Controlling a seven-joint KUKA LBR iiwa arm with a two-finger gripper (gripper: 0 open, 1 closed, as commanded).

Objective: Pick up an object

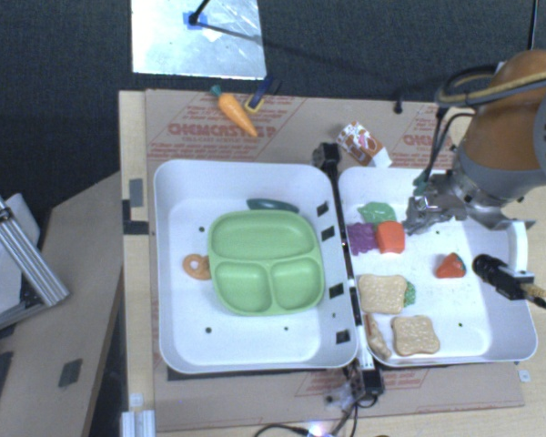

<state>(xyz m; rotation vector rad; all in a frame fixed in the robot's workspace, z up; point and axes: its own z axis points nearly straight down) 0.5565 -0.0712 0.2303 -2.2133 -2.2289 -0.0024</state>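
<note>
My gripper [418, 217] hangs low over the back of the right bin [519, 335], just right of a green leafy toy [376, 212] and an orange-red block [390, 238]. Purple grapes [361, 238] lie beside the block. A red wedge [450, 266] sits to the gripper's front right. Nearer the front lie a pale cracker [380, 291], a slice of toast [415, 335] and a thin bread piece [375, 333]. I see nothing held in the gripper.
The left bin [177, 335] holds a green divided plate [264, 262], an orange ring [197, 267] and a dark green piece [273, 205]. Behind the bins, a toy carrot [237, 114] and a wrapped snack [359, 142] lie on the cardboard.
</note>
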